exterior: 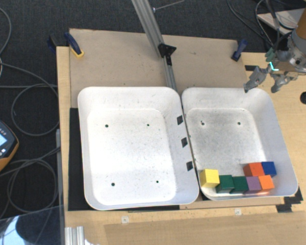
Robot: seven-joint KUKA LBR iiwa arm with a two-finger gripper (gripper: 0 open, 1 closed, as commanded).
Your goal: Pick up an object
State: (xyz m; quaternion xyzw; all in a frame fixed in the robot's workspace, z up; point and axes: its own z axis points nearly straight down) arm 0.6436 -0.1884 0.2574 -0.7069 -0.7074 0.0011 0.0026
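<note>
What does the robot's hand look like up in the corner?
The gripper has two grey metal fingers that splay outward like little claws. Above them sits a chunky grey wrist with a small turquoise light glowing on it. Higher up the arm, an orange band wraps around it.

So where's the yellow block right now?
The yellow block sits in the right bin, at its near edge, leftmost of the cluster, touching a green block.

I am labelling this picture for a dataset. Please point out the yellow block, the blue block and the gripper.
yellow block (pixel 210 176): camera view, middle of its top face.
blue block (pixel 268 168): camera view, middle of its top face.
gripper (pixel 265 83): camera view, midway between its fingertips.
</note>
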